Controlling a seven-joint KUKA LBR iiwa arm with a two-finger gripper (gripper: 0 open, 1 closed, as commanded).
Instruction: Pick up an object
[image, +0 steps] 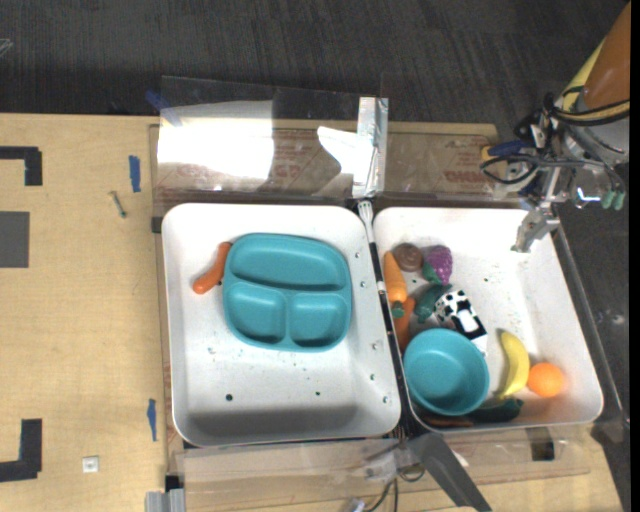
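Claw (530, 232): poised over the far right corner of the right white bin (580, 300), grasping nothing; whether it is parted or closed cannot be told. Right bin, near end: teal plastic bowl (446, 370), yellow banana (514, 362), orange ball (546, 380), black-and-white toy (460, 312), purple piece (438, 263), all clustered. Left white bin (190, 380): teal divided plate (287, 290), orange carrot (210, 270) touching its left edge.

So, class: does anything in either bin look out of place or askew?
One thing: an orange carrot-like piece in the left bin lies half tucked under the teal divided plate, poking out at its left edge. In the right bin, toys crowd around the teal bowl. Nothing looks spilled or broken.
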